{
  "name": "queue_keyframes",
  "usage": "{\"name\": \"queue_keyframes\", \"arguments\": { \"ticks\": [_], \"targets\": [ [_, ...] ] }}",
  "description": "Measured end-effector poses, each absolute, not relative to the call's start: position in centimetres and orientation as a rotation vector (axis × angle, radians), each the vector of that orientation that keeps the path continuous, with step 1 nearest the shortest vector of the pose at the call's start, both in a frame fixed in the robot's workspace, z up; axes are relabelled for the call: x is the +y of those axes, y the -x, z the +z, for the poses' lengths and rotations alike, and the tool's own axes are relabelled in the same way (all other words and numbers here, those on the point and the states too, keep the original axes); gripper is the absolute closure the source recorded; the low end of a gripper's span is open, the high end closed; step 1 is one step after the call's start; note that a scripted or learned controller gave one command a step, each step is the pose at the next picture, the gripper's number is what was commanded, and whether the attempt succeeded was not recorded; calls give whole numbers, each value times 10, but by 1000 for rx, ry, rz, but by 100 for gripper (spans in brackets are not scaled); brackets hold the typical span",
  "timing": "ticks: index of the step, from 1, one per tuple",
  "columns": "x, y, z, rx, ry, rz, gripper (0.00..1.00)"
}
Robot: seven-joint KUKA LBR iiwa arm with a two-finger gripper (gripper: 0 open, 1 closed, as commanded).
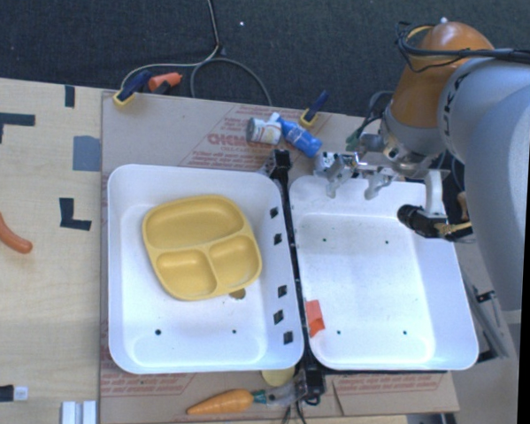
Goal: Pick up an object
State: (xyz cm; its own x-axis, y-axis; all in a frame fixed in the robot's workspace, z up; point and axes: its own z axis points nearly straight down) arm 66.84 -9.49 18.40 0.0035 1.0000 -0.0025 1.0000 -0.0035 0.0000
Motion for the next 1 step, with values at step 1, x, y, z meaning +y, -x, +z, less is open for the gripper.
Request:
{"name": "queue_keyframes", "arguments": {
  "ticks": [1],
  "targets": [
    [-20, -580, 184, 2232, -2220, -3, 0]
  ]
}}
